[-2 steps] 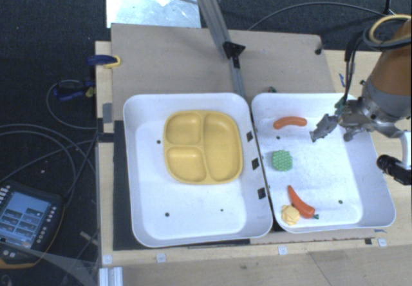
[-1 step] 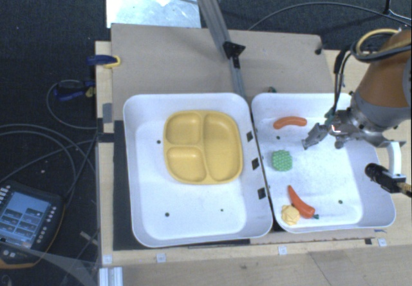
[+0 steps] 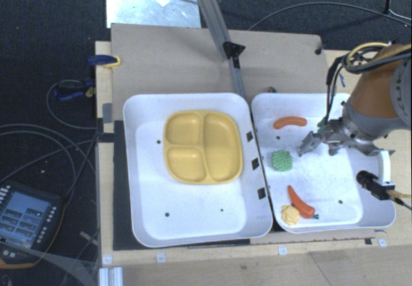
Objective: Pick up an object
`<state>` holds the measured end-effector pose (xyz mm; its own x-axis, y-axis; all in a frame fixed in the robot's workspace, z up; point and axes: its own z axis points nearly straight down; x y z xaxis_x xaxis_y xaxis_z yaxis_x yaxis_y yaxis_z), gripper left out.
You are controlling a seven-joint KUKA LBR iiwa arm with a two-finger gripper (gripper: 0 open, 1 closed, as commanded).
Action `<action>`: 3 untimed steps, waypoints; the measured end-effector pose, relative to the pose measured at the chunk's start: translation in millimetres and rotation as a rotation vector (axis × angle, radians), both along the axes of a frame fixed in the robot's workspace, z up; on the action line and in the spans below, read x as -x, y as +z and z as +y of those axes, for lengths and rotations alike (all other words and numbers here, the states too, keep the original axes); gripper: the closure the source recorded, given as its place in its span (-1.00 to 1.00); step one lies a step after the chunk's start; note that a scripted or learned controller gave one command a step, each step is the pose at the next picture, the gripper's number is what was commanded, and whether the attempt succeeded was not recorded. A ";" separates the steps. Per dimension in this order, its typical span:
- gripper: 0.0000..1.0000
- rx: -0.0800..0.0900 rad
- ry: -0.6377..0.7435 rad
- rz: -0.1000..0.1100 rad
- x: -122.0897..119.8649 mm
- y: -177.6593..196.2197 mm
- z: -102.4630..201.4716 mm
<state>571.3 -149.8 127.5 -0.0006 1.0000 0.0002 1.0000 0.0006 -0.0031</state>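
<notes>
Wooden bench [image 3: 270, 59], two white bins, claw [image 3: 309, 145] over right bin [image 3: 335, 188] (fingers spread, gripping nothing), no legible writing

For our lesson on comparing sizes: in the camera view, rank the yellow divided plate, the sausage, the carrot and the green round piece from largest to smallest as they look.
1. yellow divided plate
2. carrot and sausage: too alike in length to rank
3. green round piece
</notes>
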 end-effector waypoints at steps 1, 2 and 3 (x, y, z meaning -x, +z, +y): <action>1.00 0.001 0.000 -0.007 -1.8 13.5 0.2; 1.00 0.001 0.002 -0.009 2.4 58.8 -0.9; 1.00 0.002 0.005 -0.011 0.5 108.6 -1.0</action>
